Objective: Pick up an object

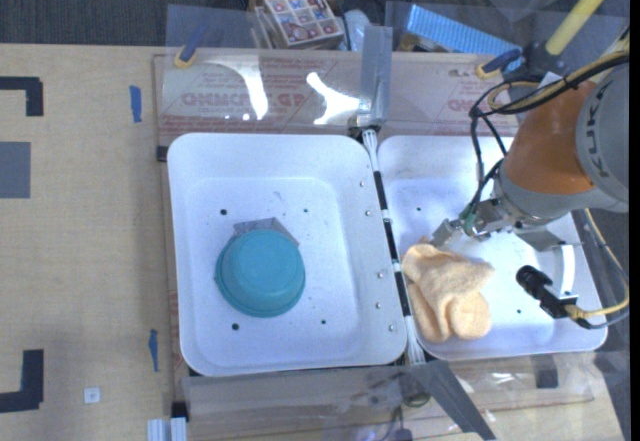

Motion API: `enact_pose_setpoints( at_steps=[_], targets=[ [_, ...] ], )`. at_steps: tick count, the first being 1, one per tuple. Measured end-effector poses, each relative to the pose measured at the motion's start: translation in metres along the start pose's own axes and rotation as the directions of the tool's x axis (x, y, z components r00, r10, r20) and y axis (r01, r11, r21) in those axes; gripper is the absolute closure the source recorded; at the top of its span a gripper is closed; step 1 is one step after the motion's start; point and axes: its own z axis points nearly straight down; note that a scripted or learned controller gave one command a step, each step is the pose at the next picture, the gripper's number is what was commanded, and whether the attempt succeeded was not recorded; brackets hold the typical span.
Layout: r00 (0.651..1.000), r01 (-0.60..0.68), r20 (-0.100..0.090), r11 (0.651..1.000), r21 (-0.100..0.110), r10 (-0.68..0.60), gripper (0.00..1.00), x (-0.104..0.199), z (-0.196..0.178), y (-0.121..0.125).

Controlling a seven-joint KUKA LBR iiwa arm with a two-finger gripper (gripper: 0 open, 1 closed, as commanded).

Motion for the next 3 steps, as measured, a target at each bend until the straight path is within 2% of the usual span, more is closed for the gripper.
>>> enact_pose_setpoints(
  at_steps=[1,2,3],
  targets=[
    [0.989,0.145,0.0,0.989,-0.001,-0.145,0.0,0.028,-0.001,-0.076],
    [0.999,0.032,0.003,1.0,-0.001,-0.032,0.0,0.032,-0.001,-0.061],
    [1.0,-0.017,0.002,1.0,-0.002,0.017,0.0,0.014,0.0,0.009]
  ],
)
